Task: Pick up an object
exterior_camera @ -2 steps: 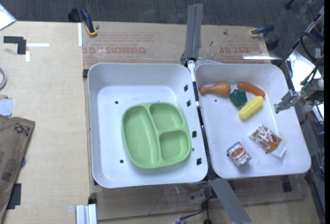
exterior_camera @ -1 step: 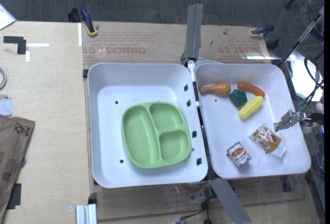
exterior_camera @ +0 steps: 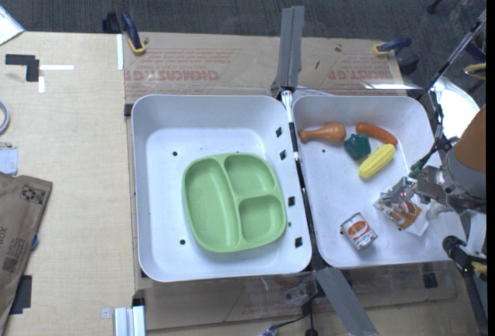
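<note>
Claw (exterior_camera: 408, 191) sits low at right bin's (exterior_camera: 329, 245) right side, on top of a crinkly packet (exterior_camera: 405, 212); whether it is spread or pinching cannot be told. Packet is clear-white with orange print, lying flat just beside a small orange-labelled can (exterior_camera: 359, 231). Further back in same bin: yellow corn cob (exterior_camera: 377, 160), dark green piece (exterior_camera: 357, 145), orange carrot (exterior_camera: 377, 132), brown drumstick (exterior_camera: 324, 133). Left bin (exterior_camera: 151, 195) holds a green divided plate (exterior_camera: 234, 201). Both bins rest on tabletop (exterior_camera: 69, 141).

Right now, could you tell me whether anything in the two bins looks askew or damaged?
Only one thing: the crumpled packet lies against the right bin's right side, beside the end effector. The green tray sits slightly rotated in the left bin.
</note>
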You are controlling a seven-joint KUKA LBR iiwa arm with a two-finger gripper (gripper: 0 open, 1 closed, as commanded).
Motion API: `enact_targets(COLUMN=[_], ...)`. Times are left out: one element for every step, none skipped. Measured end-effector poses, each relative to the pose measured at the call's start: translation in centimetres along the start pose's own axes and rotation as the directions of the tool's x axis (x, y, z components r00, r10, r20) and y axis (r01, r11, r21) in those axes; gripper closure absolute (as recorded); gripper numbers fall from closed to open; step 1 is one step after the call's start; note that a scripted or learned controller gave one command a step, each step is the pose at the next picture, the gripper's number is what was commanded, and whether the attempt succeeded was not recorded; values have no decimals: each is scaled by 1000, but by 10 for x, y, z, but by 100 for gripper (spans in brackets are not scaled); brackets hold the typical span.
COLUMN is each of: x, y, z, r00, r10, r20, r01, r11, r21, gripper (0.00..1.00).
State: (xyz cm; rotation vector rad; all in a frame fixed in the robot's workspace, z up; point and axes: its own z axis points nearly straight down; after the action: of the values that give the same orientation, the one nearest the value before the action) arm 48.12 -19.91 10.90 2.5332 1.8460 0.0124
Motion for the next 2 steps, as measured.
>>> enact_targets(x=[-5,9], y=[4,34], z=[-14,14], r00=[1000,982], r10=[7,189], r20=[9,6], r01=[-7,-189], r11=[1000,982], r21=[-15,11], gripper=[100,100])
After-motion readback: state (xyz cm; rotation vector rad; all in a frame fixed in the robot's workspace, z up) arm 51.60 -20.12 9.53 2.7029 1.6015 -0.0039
